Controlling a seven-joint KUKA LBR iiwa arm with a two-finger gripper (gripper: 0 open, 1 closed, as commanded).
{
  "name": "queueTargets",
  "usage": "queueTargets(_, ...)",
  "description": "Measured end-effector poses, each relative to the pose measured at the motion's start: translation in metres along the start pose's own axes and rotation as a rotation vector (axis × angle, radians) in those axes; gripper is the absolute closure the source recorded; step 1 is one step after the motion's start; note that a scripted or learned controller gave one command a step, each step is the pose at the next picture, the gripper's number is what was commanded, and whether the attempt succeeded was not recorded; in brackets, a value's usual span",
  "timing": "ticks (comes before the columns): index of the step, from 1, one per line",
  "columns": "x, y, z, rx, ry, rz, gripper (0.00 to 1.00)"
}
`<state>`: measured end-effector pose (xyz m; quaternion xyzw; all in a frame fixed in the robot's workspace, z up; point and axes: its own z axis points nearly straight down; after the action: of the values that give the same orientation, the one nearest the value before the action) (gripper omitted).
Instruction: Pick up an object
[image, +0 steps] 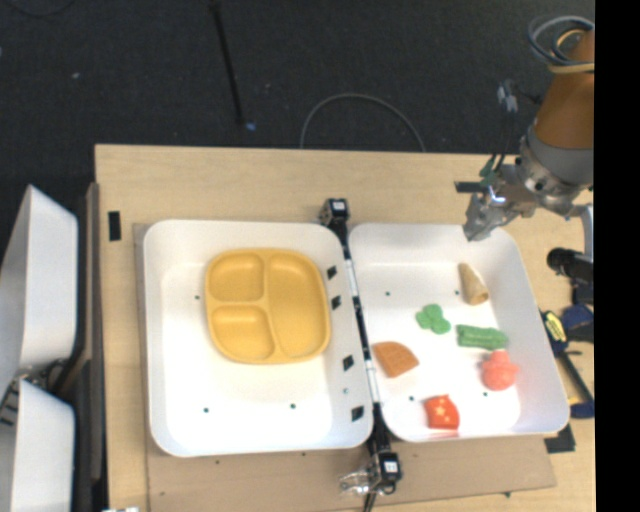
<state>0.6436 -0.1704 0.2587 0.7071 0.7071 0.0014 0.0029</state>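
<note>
Gripper (484, 222) hung over the right bin's (400, 240) far rim w/ nothing between its fingers; whether spread or closed couldn't be told. Nearest obj, tan cone (472, 282), lay just below. Pick not yet begun, approx. all left.

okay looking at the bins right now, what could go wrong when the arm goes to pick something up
The gripper sits over the right bin's far rim, so a straight descent might hit the rim rather than a toy. The green pieces lie close together, so a grasp could nudge one while taking the other. The red block is near the front wall, leaving little room to close.
</note>
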Motion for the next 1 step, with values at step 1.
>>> queueTargets(1, -0.0003, 0.001, -0.0144, 0.003, 0.002, -0.004, 1.0)
